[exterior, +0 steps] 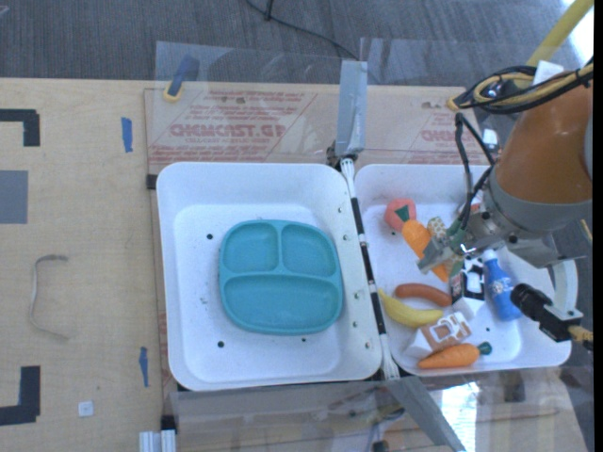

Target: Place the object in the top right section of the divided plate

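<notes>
A teal divided plate [280, 277] lies in the left white bin [188, 205], with two small sections at its far side and one long section at its near side. All its sections hold nothing. My gripper [443, 252] hangs low in the right bin [537, 347], right beside an orange carrot-shaped toy [415, 235] and partly covering its near end. The arm's grey and orange body hides the bin's right side.
The right bin also holds a pink toy [399, 212], a reddish sausage [423, 294], a yellow banana [408, 314], a second carrot [450, 355], a small white box [450, 328] and a blue bottle [497, 291]. A ridge [363, 252] divides the two bins.
</notes>
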Robot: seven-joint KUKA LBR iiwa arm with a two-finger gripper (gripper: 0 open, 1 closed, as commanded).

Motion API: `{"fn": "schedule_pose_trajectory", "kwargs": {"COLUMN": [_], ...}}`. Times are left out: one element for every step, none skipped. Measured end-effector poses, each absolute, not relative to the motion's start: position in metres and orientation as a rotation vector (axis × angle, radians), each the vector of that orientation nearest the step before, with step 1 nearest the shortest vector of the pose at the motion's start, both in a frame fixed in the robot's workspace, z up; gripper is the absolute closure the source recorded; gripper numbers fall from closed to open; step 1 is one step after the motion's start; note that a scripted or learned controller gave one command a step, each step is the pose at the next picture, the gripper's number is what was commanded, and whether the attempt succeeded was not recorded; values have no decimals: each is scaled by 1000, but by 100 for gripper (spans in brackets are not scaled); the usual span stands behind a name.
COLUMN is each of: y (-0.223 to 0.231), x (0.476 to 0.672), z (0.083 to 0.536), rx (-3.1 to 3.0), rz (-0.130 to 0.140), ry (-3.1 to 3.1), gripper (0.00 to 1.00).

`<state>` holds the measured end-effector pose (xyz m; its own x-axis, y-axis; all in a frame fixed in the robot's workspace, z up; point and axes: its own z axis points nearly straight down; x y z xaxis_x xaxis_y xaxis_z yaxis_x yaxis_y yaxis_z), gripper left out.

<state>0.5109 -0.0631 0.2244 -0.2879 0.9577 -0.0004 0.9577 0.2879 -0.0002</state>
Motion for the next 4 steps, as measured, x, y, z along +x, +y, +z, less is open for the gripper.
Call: {"fn": "schedule_pose_trajectory", "kwargs": {"y": [39,39,19,17], "x": [543,543,565,566], "z": [234,234,183,192], "rx": [1870,1869,1531,1535], "rz": [-2,-2,-2,-2], "ry": [2525,2525,2745,2741], "gripper": [100,0,0,100]}}
